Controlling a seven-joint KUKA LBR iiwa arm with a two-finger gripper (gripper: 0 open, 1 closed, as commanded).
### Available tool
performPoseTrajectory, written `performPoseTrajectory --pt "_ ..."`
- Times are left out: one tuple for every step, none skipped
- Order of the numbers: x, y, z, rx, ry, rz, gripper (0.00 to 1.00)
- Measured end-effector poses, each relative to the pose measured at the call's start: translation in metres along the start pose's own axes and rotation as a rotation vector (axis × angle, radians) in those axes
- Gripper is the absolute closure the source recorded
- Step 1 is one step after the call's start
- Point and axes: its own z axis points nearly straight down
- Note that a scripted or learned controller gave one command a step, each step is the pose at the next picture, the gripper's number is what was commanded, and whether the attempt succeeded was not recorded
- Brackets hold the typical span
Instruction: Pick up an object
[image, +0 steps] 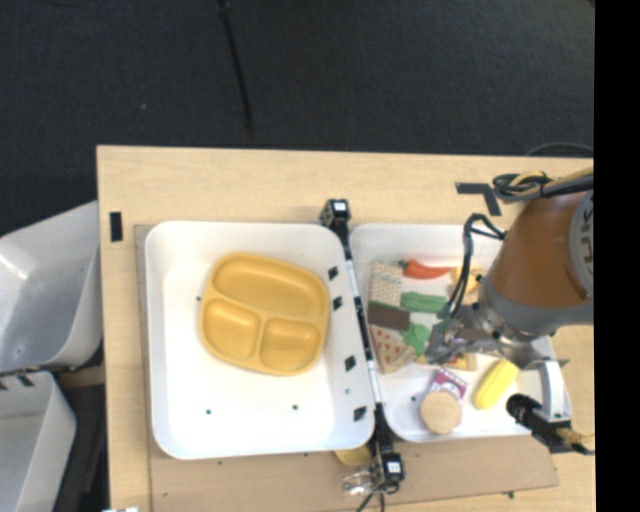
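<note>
Overhead camera view: a tabletop (120, 190) bears two white bins. The left bin (180, 400) holds a yellow divided plate (265, 313). The jaws (447, 345) hang low over toy food (410, 320) cluttering the right bin (400, 425), apparently seeking a grasp; their opening cannot be told.

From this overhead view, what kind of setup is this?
Likely a robot-grasping test bench in a lab: two white bins clamped side by side on a wooden bench, a yellow divided plate in one, small toy food items under the gripper in the other.

Small toys (415, 310) – mixed pile, right bin (400, 425).
</note>
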Motion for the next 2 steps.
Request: performPoseTrajectory --pt "0.068 0.003 -0.062 -0.009 0.003 -0.015 1.0" --pt "0.135 0.002 -0.16 -0.013 0.004 -0.017 1.0"
